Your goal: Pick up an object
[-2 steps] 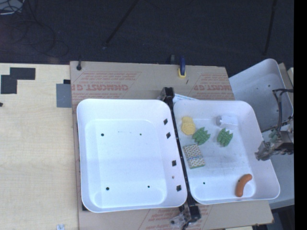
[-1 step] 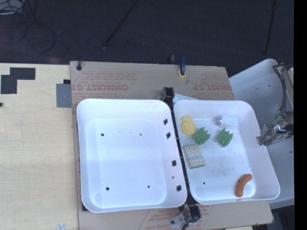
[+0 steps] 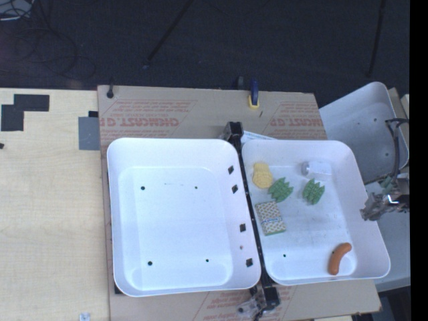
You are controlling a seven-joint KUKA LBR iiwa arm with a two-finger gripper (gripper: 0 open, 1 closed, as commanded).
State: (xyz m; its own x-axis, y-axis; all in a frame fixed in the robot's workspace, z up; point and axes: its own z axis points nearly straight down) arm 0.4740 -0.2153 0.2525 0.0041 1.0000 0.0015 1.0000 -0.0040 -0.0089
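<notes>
Six small items in right bin [image 3: 364,179]; orange sausage-shaped piece [image 3: 339,258] nearest gripper [image 3: 380,206]. Pre-reach step, nothing grasped. Finger state: cannot tell. Next: swing over bin, descend on isolated piece.

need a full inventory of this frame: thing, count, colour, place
white bins: 2, white, side by side on the bench
yellow piece: 1, yellow, right bin, upper left
green spiky pieces: 2, green, right bin, upper middle, apart from each other
checked block: 1, green-and-white check pattern, right bin, near the left wall
clear item: 1, pale, too faint to identify, right bin, top
orange sausage shape: 1, orange, right bin, lower right corner
cardboard sheet: 1, brown, under both bins
pincer: 1, metallic, outside the right bin's right wall
</notes>
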